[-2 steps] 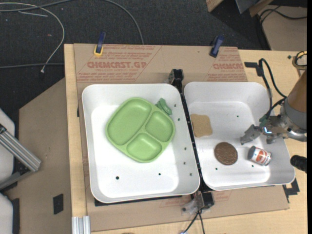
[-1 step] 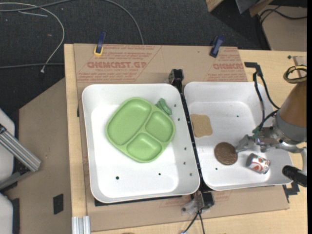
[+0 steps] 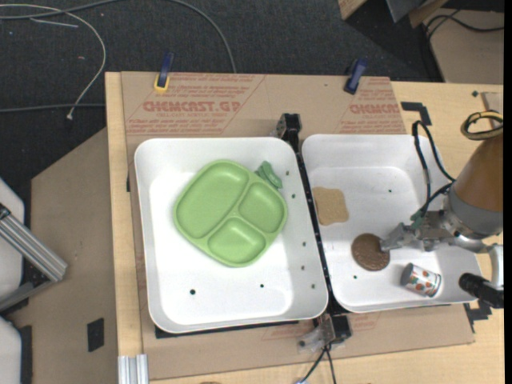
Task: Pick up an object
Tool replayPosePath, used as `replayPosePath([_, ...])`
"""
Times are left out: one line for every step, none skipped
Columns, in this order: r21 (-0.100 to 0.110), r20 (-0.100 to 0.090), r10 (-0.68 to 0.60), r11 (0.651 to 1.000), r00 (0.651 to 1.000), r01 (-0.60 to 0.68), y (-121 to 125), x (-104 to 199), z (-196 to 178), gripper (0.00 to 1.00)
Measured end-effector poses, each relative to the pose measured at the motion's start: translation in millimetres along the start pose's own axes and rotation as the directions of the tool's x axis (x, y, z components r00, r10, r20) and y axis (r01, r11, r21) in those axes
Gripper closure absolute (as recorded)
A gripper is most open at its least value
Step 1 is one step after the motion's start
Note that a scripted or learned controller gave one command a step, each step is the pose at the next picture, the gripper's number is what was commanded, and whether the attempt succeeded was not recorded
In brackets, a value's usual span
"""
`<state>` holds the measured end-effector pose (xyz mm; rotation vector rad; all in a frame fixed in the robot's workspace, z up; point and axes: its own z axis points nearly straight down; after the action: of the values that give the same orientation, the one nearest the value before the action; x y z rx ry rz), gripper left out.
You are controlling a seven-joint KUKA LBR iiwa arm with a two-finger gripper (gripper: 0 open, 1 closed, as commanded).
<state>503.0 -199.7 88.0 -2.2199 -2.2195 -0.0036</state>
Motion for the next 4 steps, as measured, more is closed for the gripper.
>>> replayPosePath([-0.007, 0.0, -0.001, 1.0, 1.0, 0.001, 2, 1, -12, 1.0])
replayPosePath([-0.005, 0.006, -0.001, 1.0, 1.0, 0.001, 6, -6, -58, 1.0])
replayPosePath([-0.006, 0.006, -0.001, 1.0, 1.0, 0.001, 6, -8, -102, 1.0])
replayPosePath([-0.007, 0.006, -0.001, 1.0, 1.0, 0.001, -2, -4, -154, 1.0])
